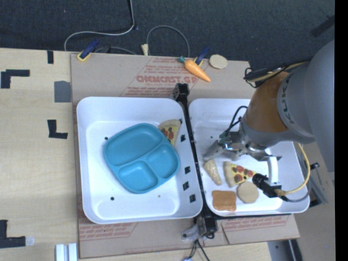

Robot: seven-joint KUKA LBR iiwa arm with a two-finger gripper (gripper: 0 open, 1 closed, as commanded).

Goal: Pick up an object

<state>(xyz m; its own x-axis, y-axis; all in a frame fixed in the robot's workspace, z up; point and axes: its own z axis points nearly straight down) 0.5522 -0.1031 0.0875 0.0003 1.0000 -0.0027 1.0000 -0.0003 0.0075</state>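
On the left side of the bench we see the left bin [89, 162] holding a blue divided plate [141, 157], with a pizza slice [171, 129] wedged between the plate's rim and the bin's right wall. Behind the bins, a toy carrot [197, 70] and a pale round piece [218, 62] lie on the cardboard, out of play. Moving right, the right bin [209, 110] holds the likely targets, clustered near its front: a pale wedge [213, 171], a second pizza slice [238, 172], a brown toast piece [224, 200] and a tan disc [248, 192]. The gripper [227, 144] hangs low just behind the pale wedge and second pizza slice, we judge so as to reach one of them. Whether it is apart or together we cannot tell; nothing shows in its grasp.
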